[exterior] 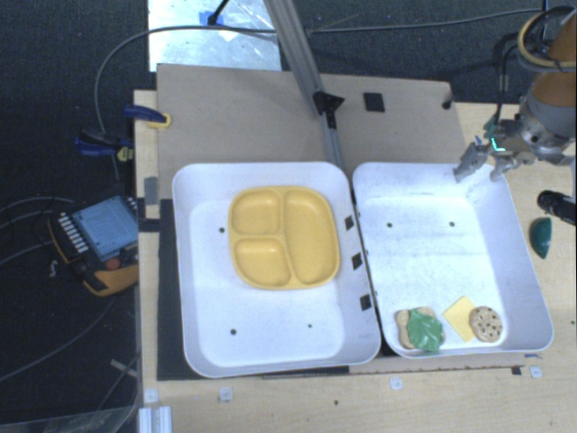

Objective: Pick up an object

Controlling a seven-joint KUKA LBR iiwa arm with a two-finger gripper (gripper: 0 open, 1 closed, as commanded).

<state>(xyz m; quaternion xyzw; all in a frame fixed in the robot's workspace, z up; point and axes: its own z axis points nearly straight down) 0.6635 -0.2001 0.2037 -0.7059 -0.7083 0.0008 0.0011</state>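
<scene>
The gripper [481,166] hangs over the far right rim of the right bin [433,242], its two grey fingers spread open with nothing between them. At the near edge of that bin lie a green leafy toy on a cookie [421,328], a yellow cheese slice [459,317] and a chocolate-chip cookie [486,324]. They lie well below the gripper in the view, toward the near edge of the bin.
The left bin [203,332] holds a yellow divided plate [283,238]. A metal pole [297,43] slants over the back of the bench. A dark green object [541,237] lies outside the right bin at the right edge. Cables and a handheld device [97,242] lie at left.
</scene>
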